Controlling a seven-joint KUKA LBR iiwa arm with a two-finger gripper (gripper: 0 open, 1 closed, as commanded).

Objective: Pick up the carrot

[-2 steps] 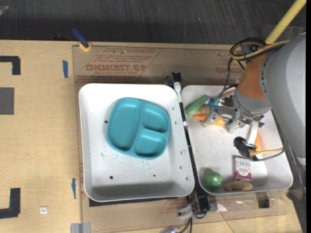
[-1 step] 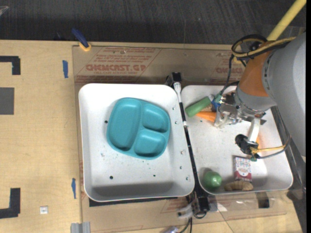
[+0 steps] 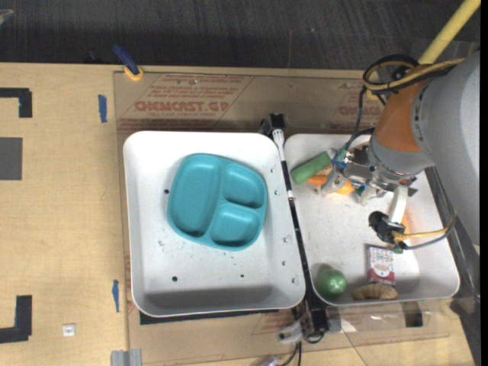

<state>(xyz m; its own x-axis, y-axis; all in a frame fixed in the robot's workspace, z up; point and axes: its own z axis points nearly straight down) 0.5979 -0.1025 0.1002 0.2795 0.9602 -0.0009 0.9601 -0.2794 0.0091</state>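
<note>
While the green ball [image 3: 331, 282], brown lump [image 3: 374, 290] and small carton [image 3: 380, 263] sit idle along the right bin's [image 3: 335, 212] near edge, the gripper [image 3: 352, 175] hangs at the far end over the carrot [image 3: 324, 168], whether open or closed I cannot tell. Carrot lies near the far-left corner, long axis slanting, green end toward the divider, orange end under the gripper. Best to close across that axis, mid-length.

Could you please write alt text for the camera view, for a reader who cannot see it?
The arm's end effector is low in the right bin, at a green item and an orange piece. A green ball lies near the front; a teal divided plate sits in the left bin.
</note>
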